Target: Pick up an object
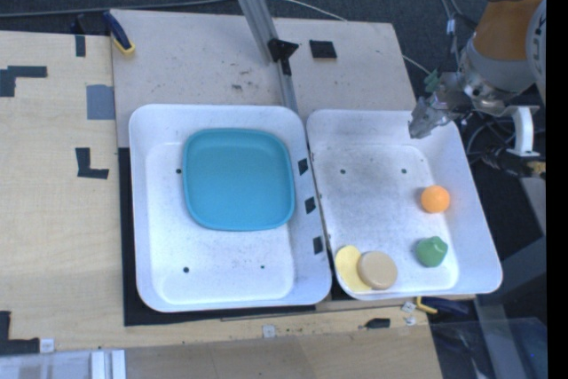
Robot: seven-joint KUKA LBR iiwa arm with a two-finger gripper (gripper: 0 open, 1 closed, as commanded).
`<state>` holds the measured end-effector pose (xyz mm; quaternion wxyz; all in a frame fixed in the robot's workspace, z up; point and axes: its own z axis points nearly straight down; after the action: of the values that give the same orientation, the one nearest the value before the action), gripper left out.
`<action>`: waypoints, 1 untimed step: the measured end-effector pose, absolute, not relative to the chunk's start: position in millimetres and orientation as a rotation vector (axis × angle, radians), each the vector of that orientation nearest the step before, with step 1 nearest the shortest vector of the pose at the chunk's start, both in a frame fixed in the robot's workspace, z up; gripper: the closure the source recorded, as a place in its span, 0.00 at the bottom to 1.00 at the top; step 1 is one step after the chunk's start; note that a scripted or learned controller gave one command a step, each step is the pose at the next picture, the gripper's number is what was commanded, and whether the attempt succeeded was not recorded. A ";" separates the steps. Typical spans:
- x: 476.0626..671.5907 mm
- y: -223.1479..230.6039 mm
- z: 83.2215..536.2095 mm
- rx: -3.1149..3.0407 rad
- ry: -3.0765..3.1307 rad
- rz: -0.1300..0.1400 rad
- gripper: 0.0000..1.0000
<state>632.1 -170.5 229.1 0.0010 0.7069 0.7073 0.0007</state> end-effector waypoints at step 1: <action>611.9 -130.8 229.1 2.219 2.225 0.001 1.00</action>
<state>611.9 -130.8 229.1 -0.0002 0.7061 0.7081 0.0002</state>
